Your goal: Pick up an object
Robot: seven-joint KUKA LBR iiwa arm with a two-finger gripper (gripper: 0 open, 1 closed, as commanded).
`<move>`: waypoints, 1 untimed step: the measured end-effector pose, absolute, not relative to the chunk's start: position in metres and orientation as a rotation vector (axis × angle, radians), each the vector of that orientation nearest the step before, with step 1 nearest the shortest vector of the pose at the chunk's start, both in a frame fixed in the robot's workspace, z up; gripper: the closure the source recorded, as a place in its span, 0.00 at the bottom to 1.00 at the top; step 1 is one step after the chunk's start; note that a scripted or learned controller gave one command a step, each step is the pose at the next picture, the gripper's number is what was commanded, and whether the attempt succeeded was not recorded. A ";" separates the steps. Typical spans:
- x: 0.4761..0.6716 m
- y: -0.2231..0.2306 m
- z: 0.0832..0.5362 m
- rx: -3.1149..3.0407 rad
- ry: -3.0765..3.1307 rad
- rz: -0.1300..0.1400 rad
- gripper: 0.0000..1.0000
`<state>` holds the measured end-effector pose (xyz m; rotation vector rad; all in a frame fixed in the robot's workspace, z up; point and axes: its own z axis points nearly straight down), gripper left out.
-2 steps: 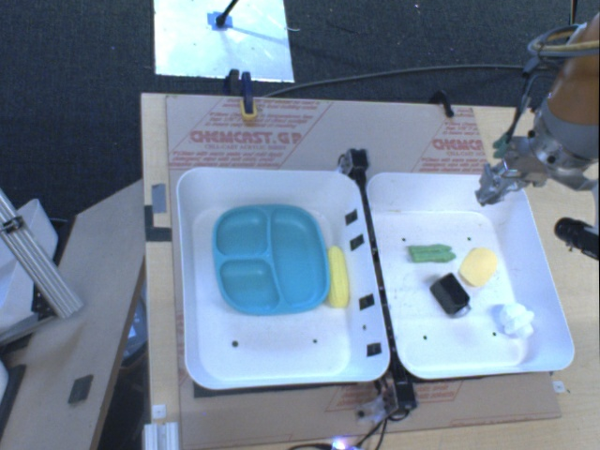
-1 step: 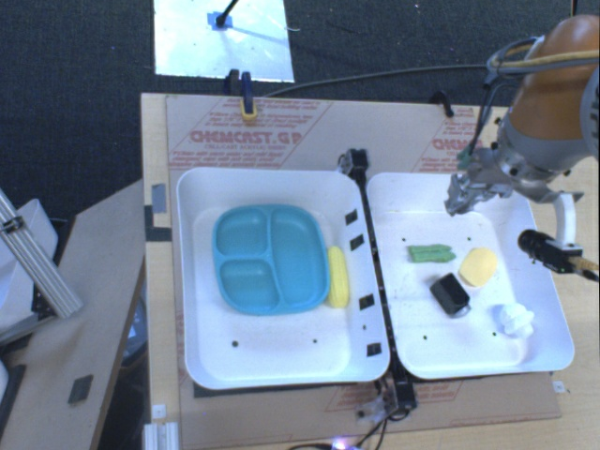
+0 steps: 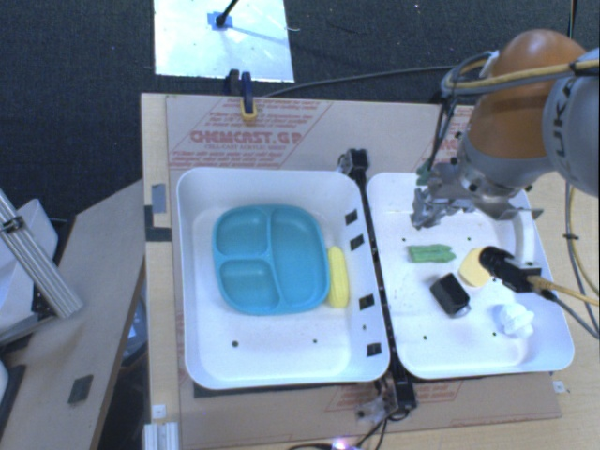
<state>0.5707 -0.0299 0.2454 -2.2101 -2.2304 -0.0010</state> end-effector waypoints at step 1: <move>0.562 0.031 0.247 -2.208 -2.232 -0.003 1.00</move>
